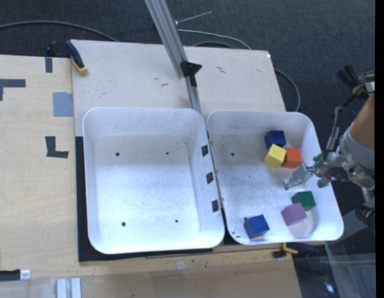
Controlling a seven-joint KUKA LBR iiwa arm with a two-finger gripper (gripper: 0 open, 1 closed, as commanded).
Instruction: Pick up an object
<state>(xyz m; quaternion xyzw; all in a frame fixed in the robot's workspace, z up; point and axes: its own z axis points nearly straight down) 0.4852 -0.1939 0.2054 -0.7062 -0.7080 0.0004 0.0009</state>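
Green block (303, 198) sits just below the claw (298, 177) — grip state unclear — so nearby purple block (293, 214) could get nudged.

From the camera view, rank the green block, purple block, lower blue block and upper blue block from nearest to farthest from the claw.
1. Green block: just below the claw.
2. Purple block: below the green one.
3. Upper blue block: above, behind the yellow one.
4. Lower blue block: near the bin's bottom edge, to the left.
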